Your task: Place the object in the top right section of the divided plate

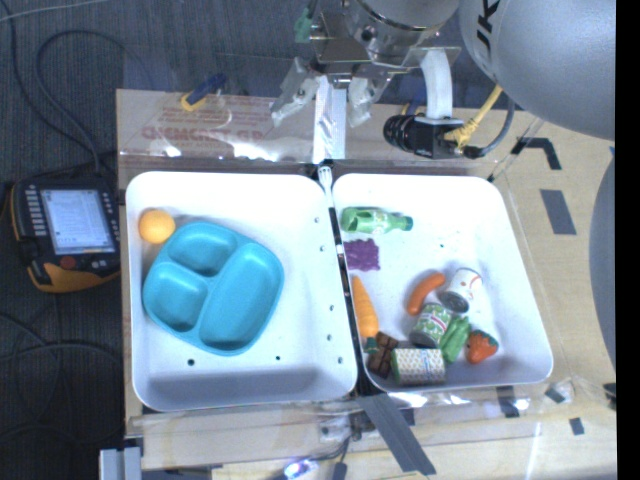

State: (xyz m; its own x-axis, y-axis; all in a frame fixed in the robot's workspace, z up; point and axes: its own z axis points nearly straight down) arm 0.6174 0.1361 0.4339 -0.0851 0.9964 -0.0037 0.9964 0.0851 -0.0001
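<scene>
Camera view showed you the pincer raised above the bins, empty, its fingers spread; nothing grasped yet, so next you'd choose an object for the blue divided plate.

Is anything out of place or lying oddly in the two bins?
Mostly no. The orange ball sits beside the blue divided plate, not in it, and the cans lie tipped in a heap at the right bin's front.

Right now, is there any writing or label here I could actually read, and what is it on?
"UK", part of a longer name cut off by the frame: on the grey arm.
Red print on the plastic sheet: blurred.
Can labels: too small.
Pendant screen: unreadable.
</scene>
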